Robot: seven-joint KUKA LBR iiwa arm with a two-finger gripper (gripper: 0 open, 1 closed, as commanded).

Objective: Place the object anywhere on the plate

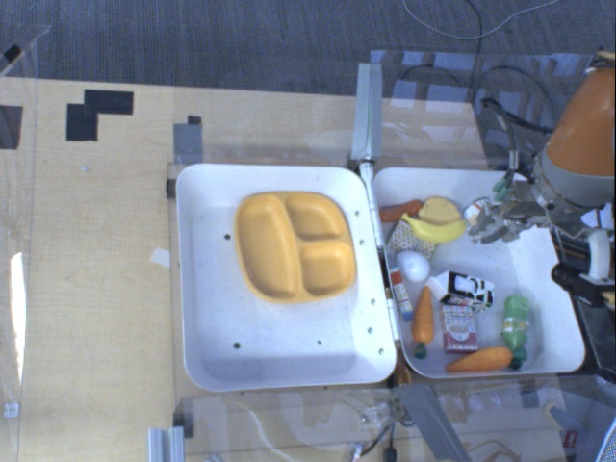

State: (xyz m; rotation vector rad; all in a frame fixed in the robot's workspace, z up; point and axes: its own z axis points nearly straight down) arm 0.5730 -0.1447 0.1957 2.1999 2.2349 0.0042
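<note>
The gripper (496, 221) hovers over the right bin (561, 308); whether it holds anything, I cannot tell. Just to its left lies the banana (435, 227). This looks like the picking step; next comes carrying to the yellow plate (294, 245), far left.

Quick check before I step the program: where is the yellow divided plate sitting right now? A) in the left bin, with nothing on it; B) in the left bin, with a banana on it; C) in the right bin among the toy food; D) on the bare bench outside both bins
A: the yellow plate lies in the left bin with its compartments bare, while the banana lies in the right bin near the claw.
</note>
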